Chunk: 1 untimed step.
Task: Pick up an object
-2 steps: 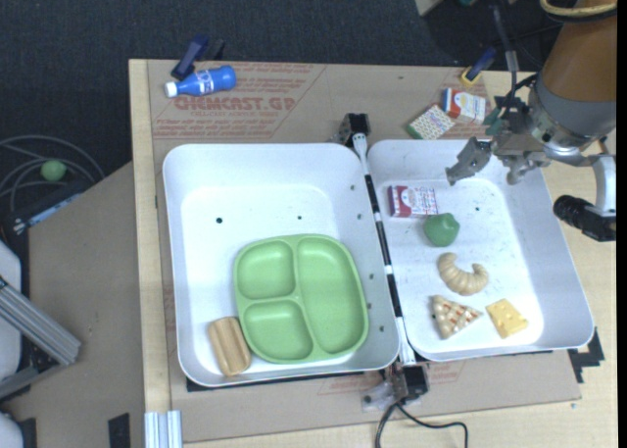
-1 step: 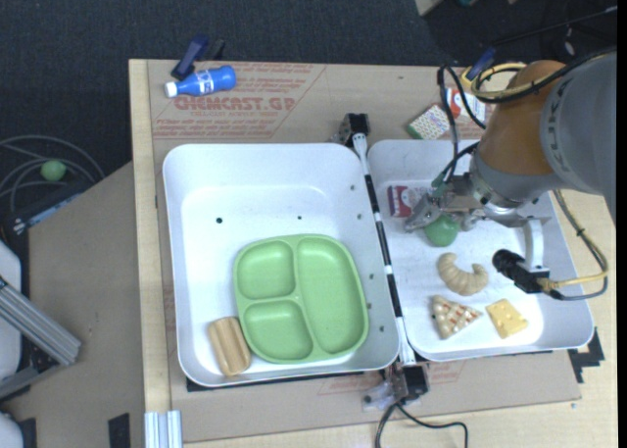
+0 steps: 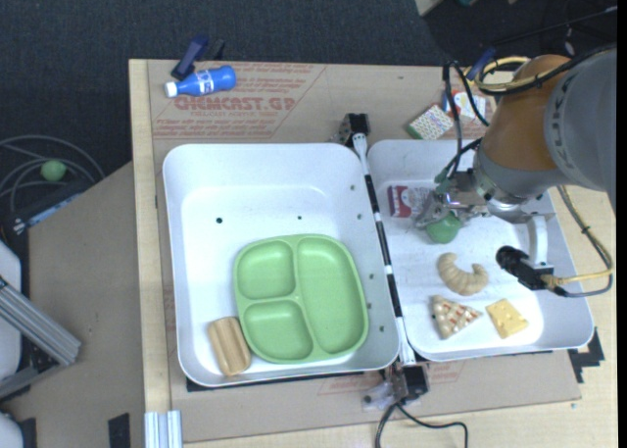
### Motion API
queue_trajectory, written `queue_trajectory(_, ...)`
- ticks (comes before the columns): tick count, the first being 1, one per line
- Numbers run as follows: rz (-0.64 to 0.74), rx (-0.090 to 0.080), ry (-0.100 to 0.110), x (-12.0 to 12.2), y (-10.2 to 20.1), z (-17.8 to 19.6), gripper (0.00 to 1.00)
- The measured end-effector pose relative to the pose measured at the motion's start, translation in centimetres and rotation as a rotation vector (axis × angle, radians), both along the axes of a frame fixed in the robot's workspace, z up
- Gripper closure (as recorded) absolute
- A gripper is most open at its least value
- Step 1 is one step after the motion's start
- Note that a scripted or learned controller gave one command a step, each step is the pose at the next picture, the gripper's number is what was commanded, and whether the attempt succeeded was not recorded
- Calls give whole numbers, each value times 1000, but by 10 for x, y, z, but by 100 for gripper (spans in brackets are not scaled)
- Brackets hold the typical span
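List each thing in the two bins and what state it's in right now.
Green divided plate: flat in left bin, compartments bare.
Bread piece: beside the plate.
Green object: right bin, under the gripper.
Croissant: lying loose.
Pizza slice: flat.
Cheese wedge: flat.
Red-and-white packet: flat.

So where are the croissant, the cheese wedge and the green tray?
croissant [image 3: 462,273], camera view, middle of its curved body
cheese wedge [image 3: 506,318], camera view, centre of its top face
green tray [image 3: 329,291], camera view, floor of its large right compartment
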State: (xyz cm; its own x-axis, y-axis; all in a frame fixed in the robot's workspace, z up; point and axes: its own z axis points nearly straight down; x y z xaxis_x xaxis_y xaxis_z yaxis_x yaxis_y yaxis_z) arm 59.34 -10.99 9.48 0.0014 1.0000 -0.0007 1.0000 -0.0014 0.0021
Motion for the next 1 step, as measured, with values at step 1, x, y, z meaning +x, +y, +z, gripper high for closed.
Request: queue_trajectory(1, 3, 1, 0, -18, 71, 118, 100)
